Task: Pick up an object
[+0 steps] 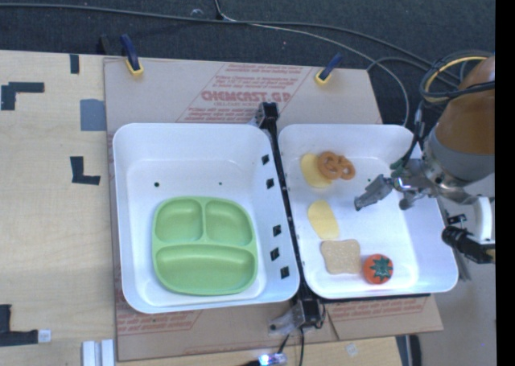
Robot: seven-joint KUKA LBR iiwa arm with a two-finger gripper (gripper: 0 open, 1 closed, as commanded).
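Claw (385, 195): you can see its fingers spread apart, holding nothing, low over the right bin (418, 280).
Pretzel (335, 166): up-left of your claw, close.
Tomato (377, 269): below the claw, apart.
Toast slice (341, 256): below-left.
Green plate (204, 244): far left, in the left bin (129, 155).

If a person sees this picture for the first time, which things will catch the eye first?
Probably the green divided plate in the left bin. Next, the toy foods in the right bin: a brown pretzel, two yellow pieces, a bread slice and a red tomato. The gripper hangs over that bin's right part.
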